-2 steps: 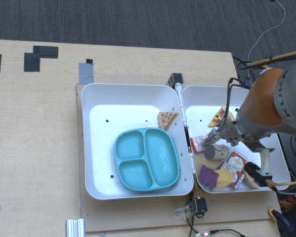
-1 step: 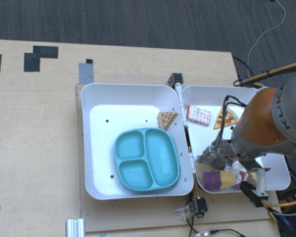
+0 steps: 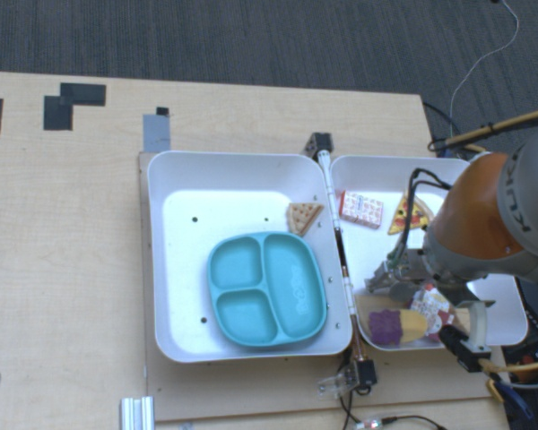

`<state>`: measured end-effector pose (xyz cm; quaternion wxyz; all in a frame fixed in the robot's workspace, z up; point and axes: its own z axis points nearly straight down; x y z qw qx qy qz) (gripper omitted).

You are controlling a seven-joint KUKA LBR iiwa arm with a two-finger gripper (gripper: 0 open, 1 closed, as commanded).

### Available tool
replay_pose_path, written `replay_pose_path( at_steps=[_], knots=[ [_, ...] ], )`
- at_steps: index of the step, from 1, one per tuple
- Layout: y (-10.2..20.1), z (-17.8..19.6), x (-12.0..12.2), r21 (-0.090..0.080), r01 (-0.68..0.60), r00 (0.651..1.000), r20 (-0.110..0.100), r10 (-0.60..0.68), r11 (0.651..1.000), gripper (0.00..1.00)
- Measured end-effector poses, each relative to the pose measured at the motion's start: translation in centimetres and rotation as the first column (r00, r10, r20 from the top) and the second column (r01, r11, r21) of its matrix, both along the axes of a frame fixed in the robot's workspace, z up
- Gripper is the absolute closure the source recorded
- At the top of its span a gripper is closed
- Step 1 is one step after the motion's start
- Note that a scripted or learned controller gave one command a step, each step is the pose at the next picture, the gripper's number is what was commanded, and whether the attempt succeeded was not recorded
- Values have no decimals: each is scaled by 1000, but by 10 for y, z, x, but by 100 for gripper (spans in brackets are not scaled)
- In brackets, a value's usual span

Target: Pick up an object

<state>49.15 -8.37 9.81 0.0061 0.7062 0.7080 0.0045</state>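
My gripper [image 3: 393,280] reaches down into the right bin [image 3: 377,173], low over its floor near the front. Just right of it lies a white and red wrapped item [image 3: 432,302]. A purple toy [image 3: 385,327] and a yellow piece [image 3: 413,325] rest at the bin's front edge, a little below the gripper. At the back of the bin lie a red and white packet [image 3: 362,209] and a pizza slice toy [image 3: 409,214]. The arm's orange band [image 3: 471,213] hides the bin's right part.
The left bin [image 3: 175,240] holds a teal divided plate [image 3: 267,288] and a waffle-like piece [image 3: 303,215] by its back right corner. A thin rod [image 3: 334,227] runs along the divide between the bins. Cables lie at the bench's front right.
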Motion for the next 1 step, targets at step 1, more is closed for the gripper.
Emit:
replay_pose_path(
  at_steps=[1],
  knots=[
    [65,87,30,4,-3,1000,-11,3,1000,100]
  ],
)
